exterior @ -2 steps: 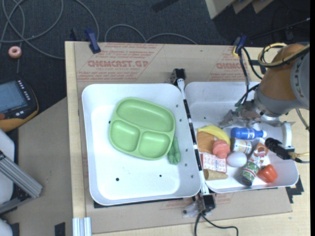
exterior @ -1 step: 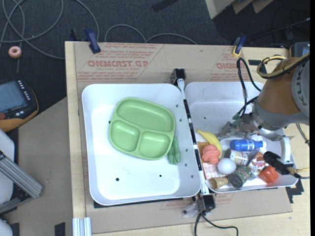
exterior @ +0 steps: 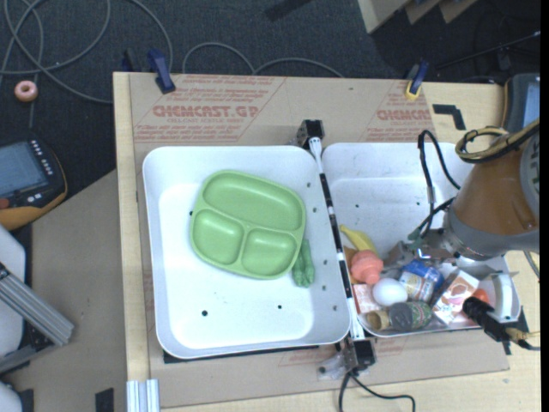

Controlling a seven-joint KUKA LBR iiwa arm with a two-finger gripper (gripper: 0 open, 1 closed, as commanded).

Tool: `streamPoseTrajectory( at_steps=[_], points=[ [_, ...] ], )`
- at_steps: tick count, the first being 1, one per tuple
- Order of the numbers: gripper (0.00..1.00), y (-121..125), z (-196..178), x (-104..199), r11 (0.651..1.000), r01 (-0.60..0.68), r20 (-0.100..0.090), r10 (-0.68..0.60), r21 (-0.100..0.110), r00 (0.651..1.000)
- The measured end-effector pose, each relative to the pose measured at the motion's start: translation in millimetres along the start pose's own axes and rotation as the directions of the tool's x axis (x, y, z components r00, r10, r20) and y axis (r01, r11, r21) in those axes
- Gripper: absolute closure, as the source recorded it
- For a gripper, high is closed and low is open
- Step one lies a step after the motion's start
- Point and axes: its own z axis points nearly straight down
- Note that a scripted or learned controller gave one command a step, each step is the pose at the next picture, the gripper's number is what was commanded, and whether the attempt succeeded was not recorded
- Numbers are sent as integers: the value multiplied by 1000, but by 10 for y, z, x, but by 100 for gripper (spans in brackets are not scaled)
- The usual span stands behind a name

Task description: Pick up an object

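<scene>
Orange-banded and grey, the arm point(exterior: 493, 209) reaching in from three o'clock, wrist bent low over the right bin point(exterior: 377, 166). Gripper point(exterior: 426, 269) sunk among the clutter at the bin's five o'clock corner, apparently there because every candidate object lies in that heap; whether it grips anything, impossible to tell, buried as it is among the items. Touching or just beside it, a blue-and-white packet point(exterior: 420, 275); at eight o'clock from that, a white egg-shaped piece point(exterior: 389, 293); at ten o'clock from the egg, an orange-pink round toy point(exterior: 367, 267) with a yellow banana shape point(exterior: 353, 238) above it, hard against the dividing wall. Along the bin's six o'clock rim, a dark round object point(exterior: 410, 316) and a red-and-white wrapper point(exterior: 457, 299), all piled closely, likely making a clean single pick awkward. Further out, the left bin point(exterior: 171, 316) at nine o'clock, holding a green divided plate point(exterior: 248, 223) lying flat, with a small green leafy item point(exterior: 303, 266) just beside the plate's four o'clock edge. Judged a descent or grasp attempt, nothing visibly lifted yet.
</scene>
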Motion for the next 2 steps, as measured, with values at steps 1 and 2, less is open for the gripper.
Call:
streamPoseTrajectory(
  at_steps=[1, 2],
  points=[
    [100, 9, -98, 2, 1000, 0, 1, 0, -3, 1000],
    [100, 638, -1004, 753, 1000, 3, -1, -3, -1, 1000]
  ],
)
